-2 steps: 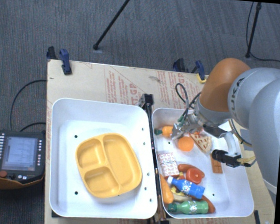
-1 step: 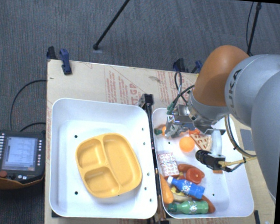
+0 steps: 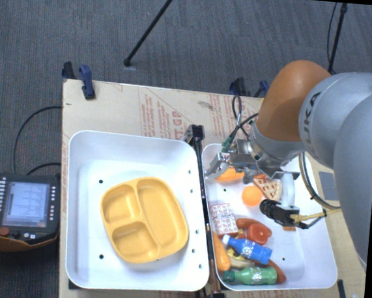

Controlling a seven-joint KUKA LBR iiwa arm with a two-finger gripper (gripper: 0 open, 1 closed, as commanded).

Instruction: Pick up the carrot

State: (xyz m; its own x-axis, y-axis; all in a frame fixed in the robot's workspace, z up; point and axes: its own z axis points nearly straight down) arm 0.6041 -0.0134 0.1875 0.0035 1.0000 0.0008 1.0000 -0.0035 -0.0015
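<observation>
The carrot [image 3: 220, 252] lies along the left wall of the right bin [image 3: 316, 256], well below the gripper [image 3: 230, 164], which is up at the bin's top left corner over an orange piece [image 3: 230, 175]. Left bin [image 3: 86, 168] has a yellow divided plate [image 3: 144, 219]. Right bin also has an orange ball [image 3: 251, 195], a tomato [image 3: 258, 233], a blue bottle [image 3: 248, 249] and a green bottle [image 3: 252, 275]. Can't tell how far the gripper is open; it's tucked under the wrist.
</observation>
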